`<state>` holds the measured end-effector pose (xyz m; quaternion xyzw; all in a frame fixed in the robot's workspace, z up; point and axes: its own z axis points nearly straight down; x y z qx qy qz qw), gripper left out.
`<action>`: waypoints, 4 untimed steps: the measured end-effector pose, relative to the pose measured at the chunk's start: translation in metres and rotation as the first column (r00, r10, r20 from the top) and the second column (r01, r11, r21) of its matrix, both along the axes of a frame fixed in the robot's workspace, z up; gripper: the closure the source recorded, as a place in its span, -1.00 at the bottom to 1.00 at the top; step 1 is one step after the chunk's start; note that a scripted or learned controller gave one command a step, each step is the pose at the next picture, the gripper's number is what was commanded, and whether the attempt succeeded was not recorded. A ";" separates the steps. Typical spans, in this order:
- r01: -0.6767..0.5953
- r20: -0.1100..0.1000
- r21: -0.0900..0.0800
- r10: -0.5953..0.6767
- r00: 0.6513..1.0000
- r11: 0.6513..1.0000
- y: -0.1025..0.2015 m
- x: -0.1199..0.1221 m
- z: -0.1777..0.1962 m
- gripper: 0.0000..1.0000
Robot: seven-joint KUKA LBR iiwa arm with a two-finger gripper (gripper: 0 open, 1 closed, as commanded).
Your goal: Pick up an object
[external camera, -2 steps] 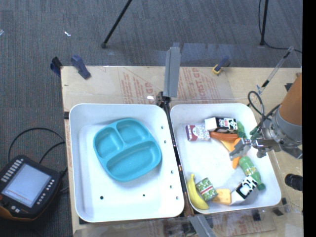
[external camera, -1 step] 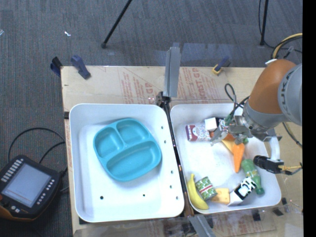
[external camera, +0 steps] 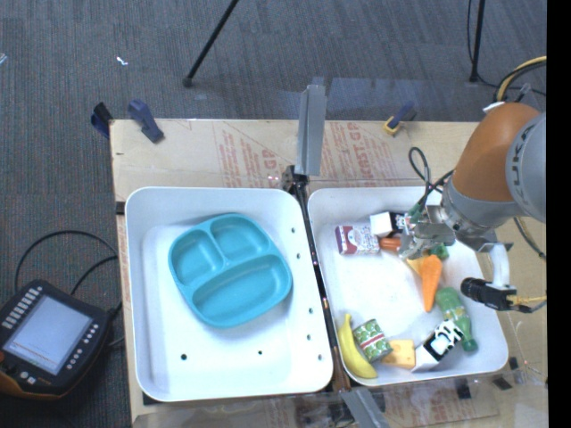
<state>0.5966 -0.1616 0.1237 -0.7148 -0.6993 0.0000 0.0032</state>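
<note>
I hover the gripper (external camera: 419, 236) over the carrot (external camera: 429, 279); finger state unclear, so I'd centre, then descend.

You see a dark grey carpeted floor (external camera: 268, 43) around the worktop (external camera: 223, 150), whose bare top is a tan board printed with red lettering. Blue clamps (external camera: 143, 119) grip its far left edge, and a yellow clamp (external camera: 393, 125) sits on the far edge to the right. Thin black tripod legs (external camera: 214, 34) cross the floor behind. A handheld control pendant (external camera: 49, 333) with a lit screen lies on the floor at lower left, its black cable looping beside it.
</note>
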 end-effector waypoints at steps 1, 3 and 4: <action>0.124 0.002 -0.004 -0.124 0.992 0.992 0.093 0.015 0.099 1.00; 0.287 -0.001 -0.004 -0.287 0.958 0.958 0.067 0.002 -0.037 -1.00; 0.288 -0.006 -0.003 -0.288 0.958 0.958 0.067 0.001 -0.029 1.00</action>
